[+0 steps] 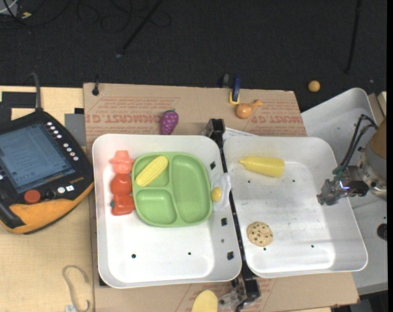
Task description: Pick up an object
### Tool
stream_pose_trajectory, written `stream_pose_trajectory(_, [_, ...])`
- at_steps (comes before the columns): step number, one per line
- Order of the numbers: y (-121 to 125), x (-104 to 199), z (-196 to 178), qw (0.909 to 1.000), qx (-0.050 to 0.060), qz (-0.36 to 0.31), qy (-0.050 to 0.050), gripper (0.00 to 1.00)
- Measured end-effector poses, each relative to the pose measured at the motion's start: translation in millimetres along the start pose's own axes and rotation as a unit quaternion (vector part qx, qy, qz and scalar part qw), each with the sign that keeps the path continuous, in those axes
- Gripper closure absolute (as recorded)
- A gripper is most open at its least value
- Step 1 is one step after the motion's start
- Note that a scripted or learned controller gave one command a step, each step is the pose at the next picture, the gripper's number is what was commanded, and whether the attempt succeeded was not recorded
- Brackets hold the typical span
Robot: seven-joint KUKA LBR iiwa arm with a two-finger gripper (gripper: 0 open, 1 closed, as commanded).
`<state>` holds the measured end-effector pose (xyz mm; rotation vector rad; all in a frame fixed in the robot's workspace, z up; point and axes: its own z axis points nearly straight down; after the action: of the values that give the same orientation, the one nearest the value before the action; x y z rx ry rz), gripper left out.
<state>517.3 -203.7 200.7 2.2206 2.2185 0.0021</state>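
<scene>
The right bin (313,255) holds a yellow mustard bottle (263,166) lying near its far edge and a round cookie (259,233) nearer the front. In the left bin (157,265) sits a green divided plate (183,194) with a corn cob (150,169) on it, a red figure (121,184) at its left and a small yellow piece (216,194) at its right edge. My gripper (331,193) hangs at the right bin's right rim, well right of the bottle and cookie, with nothing seen in it.
A teach pendant (34,164) lies on the bench at left. Behind the bins, purple grapes (168,121) and an orange pear-shaped toy (246,108) rest on cardboard. A yellow object (205,301) lies at the front edge. Cables run along the arm at right.
</scene>
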Motion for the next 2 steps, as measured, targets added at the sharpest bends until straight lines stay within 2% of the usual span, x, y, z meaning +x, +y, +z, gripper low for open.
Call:
stream_pose_trajectory(1, [0.4,-1.3,-28.4,1.0,0.001,0.0,0.0,1.0])
stream_pose_trajectory(2, [19.4,50.1,-27.9,1.0,0.002,-0.003,0.002,1.0])
